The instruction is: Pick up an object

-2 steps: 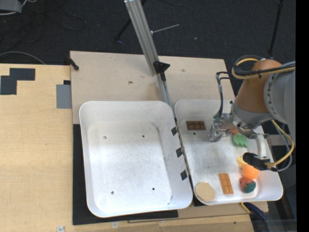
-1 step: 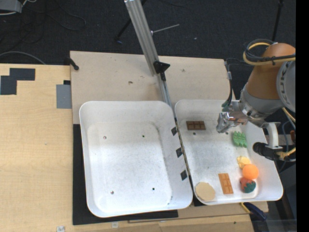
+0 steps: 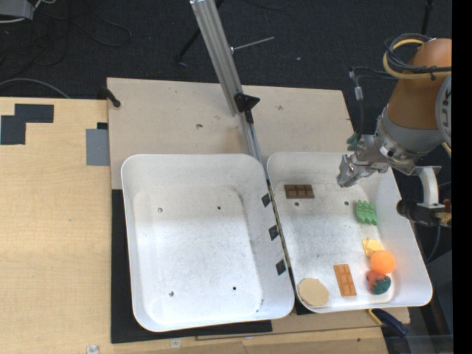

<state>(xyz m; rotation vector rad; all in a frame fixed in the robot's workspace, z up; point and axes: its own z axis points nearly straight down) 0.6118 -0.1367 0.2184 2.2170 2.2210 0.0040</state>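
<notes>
The right bin (image 3: pixel 324 234) holds several small objects. A brown chocolate bar (image 3: pixel 299 192) lies near its far side. A green toy (image 3: pixel 366 212) sits by the right wall. An orange ball (image 3: pixel 382 262), a yellow piece (image 3: pixel 372 246) and a small red-and-green item (image 3: pixel 379 283) cluster at the near right. An orange wafer (image 3: pixel 344 279) and a tan round cookie (image 3: pixel 315 292) lie at the near edge. My gripper (image 3: pixel 348 174) hangs over the far right part of this bin, right of the chocolate bar and above the green toy. Nothing shows between its fingers.
The left bin (image 3: pixel 195 242) stands beside the right one, with black clips (image 3: pixel 273 231) along the shared wall. A slanted aluminium post (image 3: pixel 225 65) rises behind the bins. The arm's orange band (image 3: pixel 417 87) and cables are at the far right.
</notes>
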